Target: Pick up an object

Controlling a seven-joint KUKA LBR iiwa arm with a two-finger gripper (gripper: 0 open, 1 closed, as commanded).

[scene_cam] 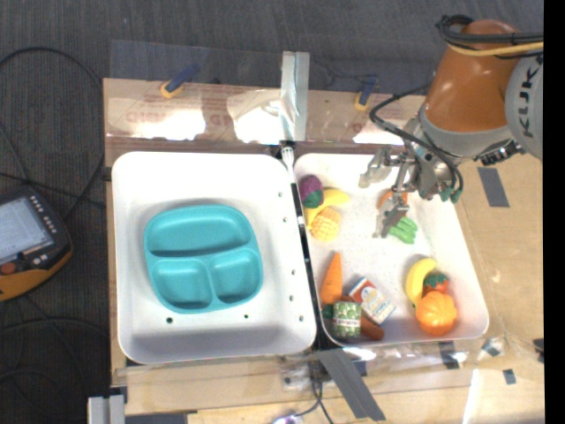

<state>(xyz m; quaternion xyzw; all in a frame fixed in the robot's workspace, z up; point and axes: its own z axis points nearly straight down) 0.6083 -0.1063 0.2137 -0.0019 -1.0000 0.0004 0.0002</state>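
Gripper (395, 208): hangs low over the upper part of the right bin (472, 272); the finger state cannot be told from this slant. A small orange-red piece (389, 199) sits at the tips, whether toy or gripper part is unclear.

Green toy (405, 230): nearest candidate, just below the tips, lying loose on the bin floor.

Farther out: corn cob (324, 224), purple piece (310, 187), carrot (332, 277), banana (418, 276), orange pumpkin (435, 312), small boxes (371, 300).

Left bin (132, 237): holds a teal divided tray (204, 256).

Risk, as judged: the green toy lies flat and off-centre from the tips, so a closing could pinch its edge and flick it aside, or close on nothing.
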